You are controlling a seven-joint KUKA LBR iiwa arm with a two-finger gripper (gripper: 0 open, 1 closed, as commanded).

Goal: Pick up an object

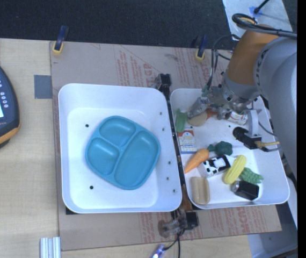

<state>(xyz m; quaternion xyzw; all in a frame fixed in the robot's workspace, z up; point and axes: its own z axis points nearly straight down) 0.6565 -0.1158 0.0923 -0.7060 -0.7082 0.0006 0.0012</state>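
The gripper (pixel 204 105) is hovering low over the right bin's (pixel 274 198) far corner; its grip can't be judged. Nothing is being lifted (toy carrot (pixel 197 159), corn (pixel 234 169) are lying inside).

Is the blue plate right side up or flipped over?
Right side up. The blue plate lies flat in the left bin, and its three hollow sections face upward.

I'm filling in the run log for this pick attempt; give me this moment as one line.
phase: reaching | gripper: low at far end of right bin, grasp unclear | carrot, corn: lying in bin | blue tray: left bin
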